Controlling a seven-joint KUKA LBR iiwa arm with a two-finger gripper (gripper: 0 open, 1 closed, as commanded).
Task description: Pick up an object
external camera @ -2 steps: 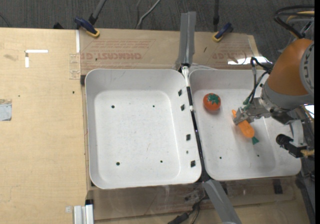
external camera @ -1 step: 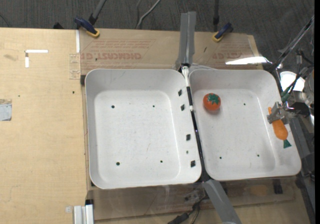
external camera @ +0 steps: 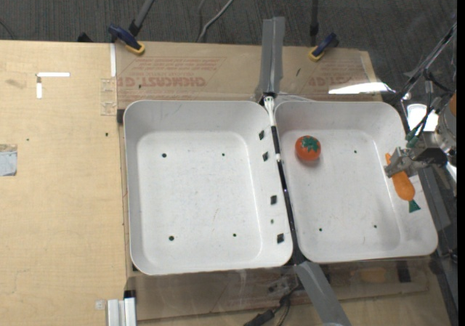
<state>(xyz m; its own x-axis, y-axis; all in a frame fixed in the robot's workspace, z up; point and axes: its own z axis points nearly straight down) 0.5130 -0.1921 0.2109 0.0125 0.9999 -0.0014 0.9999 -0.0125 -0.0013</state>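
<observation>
Approach step: end effector [external camera: 404, 160] hangs at the right bin's [external camera: 349, 245] right rim, just above a carrot [external camera: 403, 187]; its opening I cannot tell. A tomato [external camera: 308, 149] lies apart. Next: lowering squarely onto the carrot.

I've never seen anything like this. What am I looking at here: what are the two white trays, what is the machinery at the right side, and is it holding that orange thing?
You are looking down at a slant from one fixed camera above a workbench. The two shallow white plastic bins sit side by side: the left bin and the right bin. The machinery at the right is a robot arm reaching in, ending in a two-finger gripper that a program steers to pick things up. In the right bin, near its upper left, lies a small round red-orange toy with a green top, like a tomato. At the bin's right rim, directly under the gripper, is a long orange toy with a green end, like a carrot. It touches or nearly touches the gripper, but I cannot tell from this view whether it is truly gripped.
</observation>
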